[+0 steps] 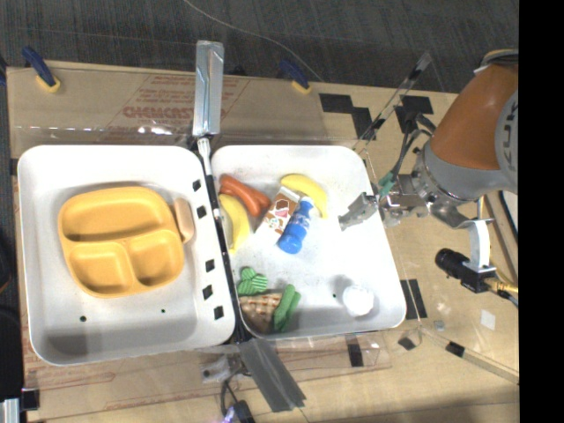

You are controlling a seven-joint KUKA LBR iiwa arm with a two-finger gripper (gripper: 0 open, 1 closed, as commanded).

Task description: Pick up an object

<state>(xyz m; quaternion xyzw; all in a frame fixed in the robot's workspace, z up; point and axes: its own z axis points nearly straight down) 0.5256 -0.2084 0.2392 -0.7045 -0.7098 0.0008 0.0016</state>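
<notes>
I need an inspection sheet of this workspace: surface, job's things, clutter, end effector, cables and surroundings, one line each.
Surface: bench bearing left bin and right bin, side by side.
Job's things: in right bin, blue bottle, bananas, sausage, green toy, white round piece.
Clutter: yellow divided tray in left bin.
End effector: end effector over right bin's right edge, holding nothing visible.
Cables: thin cable across the dark floor.
Surroundings: blue clamps on the cardboard backing.

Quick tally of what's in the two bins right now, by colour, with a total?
Yellow: 3, divided tray, banana, second banana
Orange-red: 1, sausage
Blue: 1, bottle
Green: 1, leafy toy
White: 1, round piece
Multicoloured: 1, small carton
Total: 8
</notes>
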